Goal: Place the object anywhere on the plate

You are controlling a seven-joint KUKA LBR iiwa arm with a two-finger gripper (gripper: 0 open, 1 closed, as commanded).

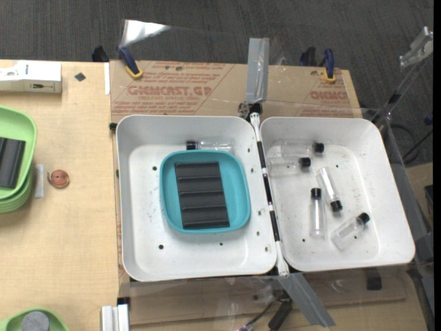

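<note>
A teal square plate (238, 193) lies in the left white bin (138, 205), with a black ridged insert (202, 193) on it. Just behind the plate, a clear vial with a black cap (205, 145) lies on the bin floor. The right white bin (386, 185) holds several clear vials with black caps: one at the back (303, 147), one beside it (293, 163), two crossing in the middle (328, 191) (315, 211), and one near the front right (350, 228).
A cardboard sheet (207, 92) clamped with blue-and-yellow clips lies behind the bins. At left on the wooden bench are a green tray (17, 164), a small brown disc (59, 178) and a white box (31, 78).
</note>
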